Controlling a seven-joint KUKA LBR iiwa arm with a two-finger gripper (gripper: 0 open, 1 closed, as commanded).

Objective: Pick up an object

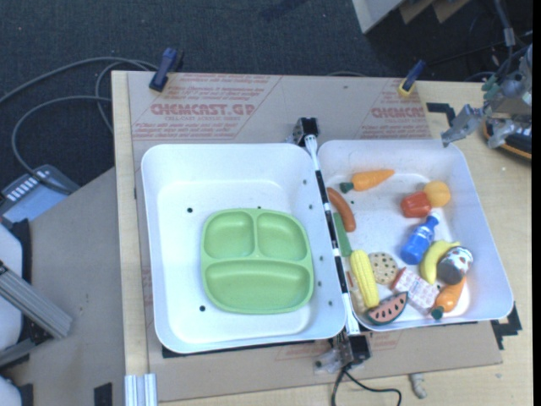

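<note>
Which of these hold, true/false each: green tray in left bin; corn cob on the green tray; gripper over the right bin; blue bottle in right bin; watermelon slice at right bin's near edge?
1. The green tray lies in the left bin. True.
2. The corn cob lies on the green tray. False: it lies in the right bin.
3. The gripper hangs over the right bin. False: it sits beyond the bin's far right corner.
4. The blue bottle lies in the right bin. True.
5. The watermelon slice lies by the right bin's near edge. True.
</note>
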